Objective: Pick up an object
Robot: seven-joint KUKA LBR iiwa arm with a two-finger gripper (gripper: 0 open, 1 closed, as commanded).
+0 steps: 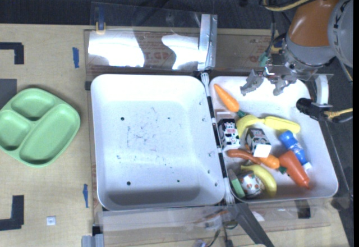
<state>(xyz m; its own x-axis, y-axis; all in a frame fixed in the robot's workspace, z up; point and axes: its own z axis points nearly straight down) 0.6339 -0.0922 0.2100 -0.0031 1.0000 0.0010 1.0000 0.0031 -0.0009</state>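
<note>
Overhead, the jaws point(263, 83) hang spread and empty above the right bin point(331, 184), beside a carrot point(226, 97).

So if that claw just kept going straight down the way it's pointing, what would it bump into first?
Probably bare floor of the right bin, at its far end. The gripper hangs open above that spot, with the carrot off to one side. Depth is hard to judge from this slanted view.

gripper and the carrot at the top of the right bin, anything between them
Nothing: the camera view shows bare white bin floor between the gripper and the carrot.
</note>
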